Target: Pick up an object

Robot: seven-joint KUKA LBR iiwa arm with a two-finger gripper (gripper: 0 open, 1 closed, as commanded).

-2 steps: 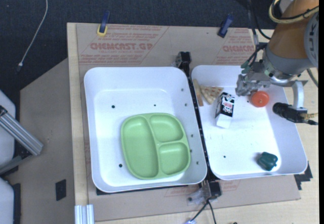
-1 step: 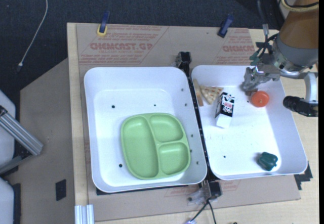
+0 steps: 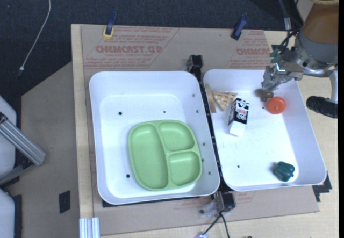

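Over right bin (image 3: 301, 140), my gripper (image 3: 267, 90) w/ grip state unclear; orange ball (image 3: 276, 105) prob light, rolls — pinch across middle.

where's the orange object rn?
In the camera view the orange object lies in the right bin, near its far right corner, just below the gripper and right of the small carton.

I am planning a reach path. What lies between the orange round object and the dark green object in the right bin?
In the camera view, nothing: the stretch from the orange round object down to the dark green object is bare white floor of the right bin.
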